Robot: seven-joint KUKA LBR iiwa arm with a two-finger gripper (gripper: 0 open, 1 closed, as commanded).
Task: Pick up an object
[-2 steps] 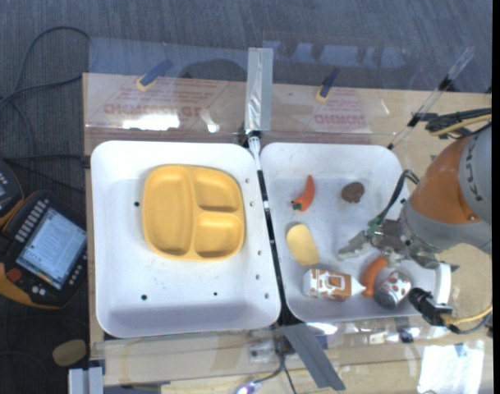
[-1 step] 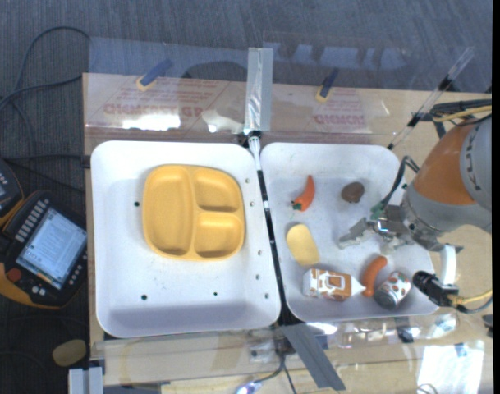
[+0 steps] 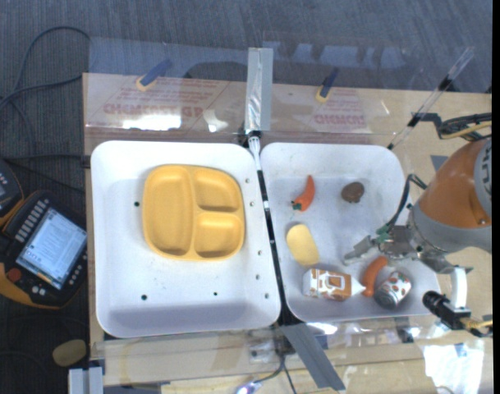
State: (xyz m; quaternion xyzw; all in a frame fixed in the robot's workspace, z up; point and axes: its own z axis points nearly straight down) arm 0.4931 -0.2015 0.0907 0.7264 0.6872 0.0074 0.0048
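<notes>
- Grey carpet surrounds your tabletop [image 3: 94,105], which carries two shallow white bins side by side; take the yellow divided tray [image 3: 192,210] as your landmark.
- Your left bin [image 3: 110,302] holds that tray and nothing else that I can make out.
- Your right bin [image 3: 373,158], just beside the tray's bin, holds the pickable objects: a pale yellow lemon-like piece [image 3: 301,244] nearest the tray, a white and orange carton [image 3: 327,283] below it, a red-orange pepper [image 3: 305,193], a brown lump [image 3: 353,192] and a round silver object [image 3: 393,289] farthest from the tray.
- Your gripper [image 3: 379,249] hangs low over the bin's far side, above an orange piece [image 3: 373,273]; whether its jaws are wide or narrow, I cannot tell.
- Watch the crowding: carton, orange piece and silver object sit touching, so a descent could nudge one aside or pinch two together.
</notes>
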